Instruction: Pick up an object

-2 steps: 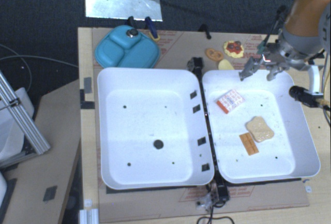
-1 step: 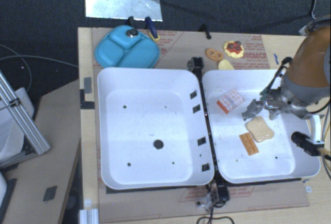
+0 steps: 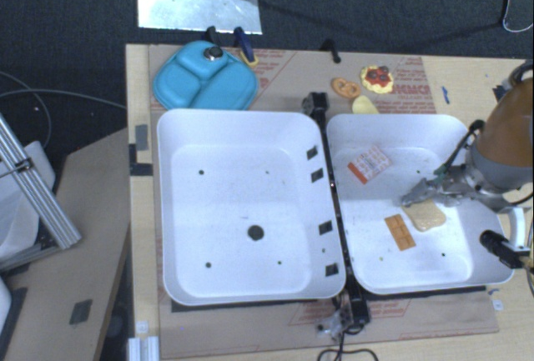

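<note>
Beige slab point(image 3: 427, 216) just under lowered gripper point(image 3: 415, 199) in right bin point(image 3: 450, 268); jaws' state unclear, nothing lifted yet.

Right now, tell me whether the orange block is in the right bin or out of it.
In. The orange block lies flat on the floor of the right bin, beside a tan piece and inside the bin's white walls.

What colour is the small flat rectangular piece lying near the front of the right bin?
Orange-brown; the flat rectangular piece shows best in the camera view, on the white bin floor.
</note>
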